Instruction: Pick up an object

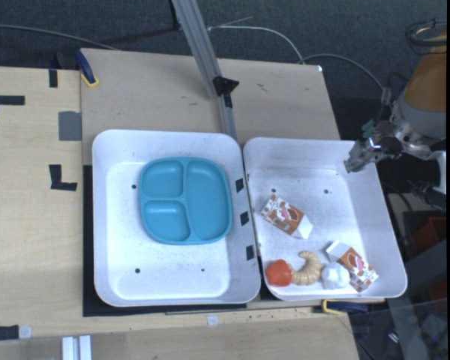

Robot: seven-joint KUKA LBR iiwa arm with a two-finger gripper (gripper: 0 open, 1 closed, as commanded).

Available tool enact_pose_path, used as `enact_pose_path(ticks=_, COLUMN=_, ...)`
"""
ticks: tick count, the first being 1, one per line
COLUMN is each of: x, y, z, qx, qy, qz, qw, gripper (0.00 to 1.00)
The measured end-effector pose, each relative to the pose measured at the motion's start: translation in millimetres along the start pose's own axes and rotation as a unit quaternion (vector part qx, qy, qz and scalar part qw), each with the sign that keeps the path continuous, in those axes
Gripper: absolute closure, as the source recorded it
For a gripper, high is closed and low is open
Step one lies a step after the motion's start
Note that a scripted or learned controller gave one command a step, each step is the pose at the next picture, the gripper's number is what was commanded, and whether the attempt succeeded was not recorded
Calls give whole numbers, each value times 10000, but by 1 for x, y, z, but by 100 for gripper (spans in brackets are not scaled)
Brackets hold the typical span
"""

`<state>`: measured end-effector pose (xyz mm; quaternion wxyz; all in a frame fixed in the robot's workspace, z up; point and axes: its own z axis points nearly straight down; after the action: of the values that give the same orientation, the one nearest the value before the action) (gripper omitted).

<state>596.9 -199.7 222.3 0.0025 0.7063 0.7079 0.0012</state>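
Note:
The right bin (315,156) holds a small carton (285,217) near its middle. Along its near edge lie a red tomato-like piece (279,273), a tan croissant (309,268), a white lump (332,277) and a second small carton (354,266). My gripper (358,158) hangs over the far right corner of that bin, well away from all of these. Nothing shows between its fingertips.
The left bin (112,223) bears a blue divided plate (186,199). A grey metal pole (202,43) slants up from between the bins at the back. The arm's orange band (427,81) sits at the right edge. Cables run across the dark floor beyond.

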Motion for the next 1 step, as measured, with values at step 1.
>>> enact_pose_path(ticks=1, x=1, y=1, z=-13, qx=25, qy=10, qz=3, qw=10000, gripper=100)
